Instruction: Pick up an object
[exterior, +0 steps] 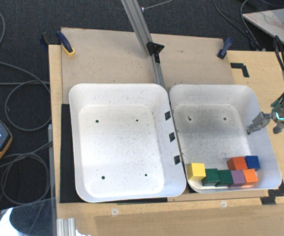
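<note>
Looking down from the camera view, two white bins side by side on the bench: left bin (82,107), right bin (260,112). Clustered along the near wall of the right bin, touching one another: yellow block (197,170), green blocks (218,176), purple block (238,177), orange block (250,176), red block (238,163), blue block (252,161). Hovering at the right bin's far-right rim, the gripper (268,122), well apart from the blocks, nothing between its tips; open or closed, cannot tell at this size. Likely snags from here: tight packing leaving no room to slip around a single block, so nudging neighbours or pinching two at once; crowding against the bin wall risking a strike on the rim or a glancing, slipping grasp.
</note>
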